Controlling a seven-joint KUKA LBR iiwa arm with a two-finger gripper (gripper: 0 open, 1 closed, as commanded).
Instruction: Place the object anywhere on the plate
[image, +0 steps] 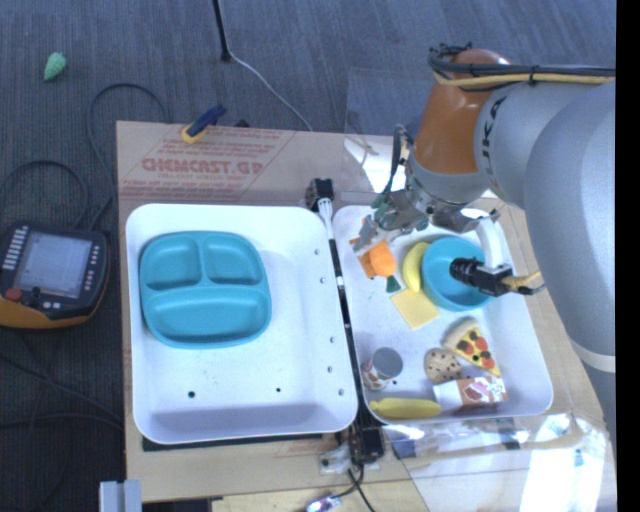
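You see the pick-up step: the gripper (378, 232) reaches into the right bin (530, 375) over the orange object (378, 261), jaw state not discernible, so next it must secure the object and carry it left to the blue plate (205, 288)

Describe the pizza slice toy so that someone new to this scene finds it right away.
Start at the right bin, the crowded one of the two white bins. Go to its near right part, below the blue bowl. The pizza slice is a small wedge with a tan crust and red and dark spots on yellow. A brown cookie lies beside it, plain by comparison.
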